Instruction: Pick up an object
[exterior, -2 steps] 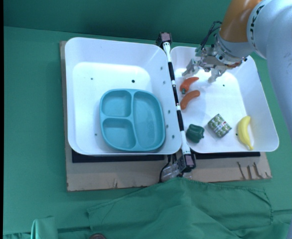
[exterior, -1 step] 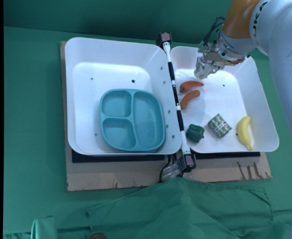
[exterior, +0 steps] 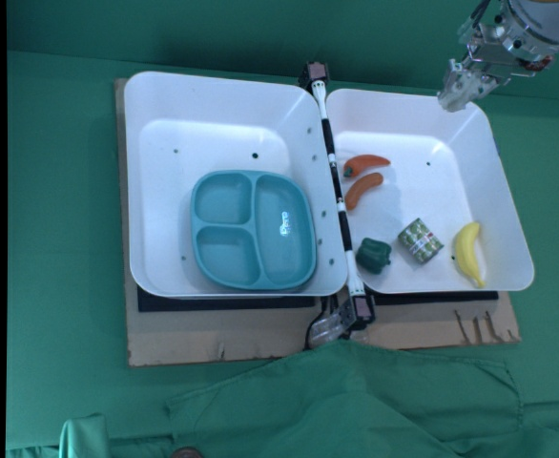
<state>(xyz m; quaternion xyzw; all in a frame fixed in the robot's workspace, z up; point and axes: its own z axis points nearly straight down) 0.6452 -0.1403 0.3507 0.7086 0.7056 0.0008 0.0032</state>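
The right bin [exterior: 494,175] holds a yellow banana [exterior: 468,252] at its right side, a small green-and-white can [exterior: 420,239], a dark green pepper [exterior: 374,254], and two orange-red chilli-like pieces [exterior: 366,164] [exterior: 362,190] near the divider. My gripper [exterior: 461,88] hangs above the right bin's far right corner, well apart from every object, with nothing visible in it.
The left bin [exterior: 155,113] carries a teal three-compartment plate [exterior: 253,229]. A black-and-white divider bar [exterior: 334,184] runs between the bins. Both bins rest on a cardboard sheet [exterior: 213,337] over green cloth, which is rumpled at the front.
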